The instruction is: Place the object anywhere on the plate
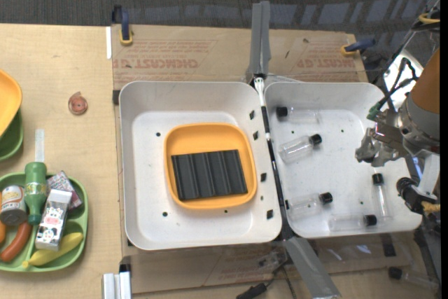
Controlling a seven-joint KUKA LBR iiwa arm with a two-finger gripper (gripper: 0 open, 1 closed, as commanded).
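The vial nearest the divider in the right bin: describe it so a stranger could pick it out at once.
Start at the right bin, the one without the yellow plate. Several clear vials with black caps lie scattered there. The one wanted, the vial, lies in the bin's upper left part, close to the divider, tilted with its cap up and to the right; it looks the fattest and is plainly seen.

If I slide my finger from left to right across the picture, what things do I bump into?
Green plate of toy food → left bin → orange plate with a dark ridged block → right bin with clear vials → gripper.
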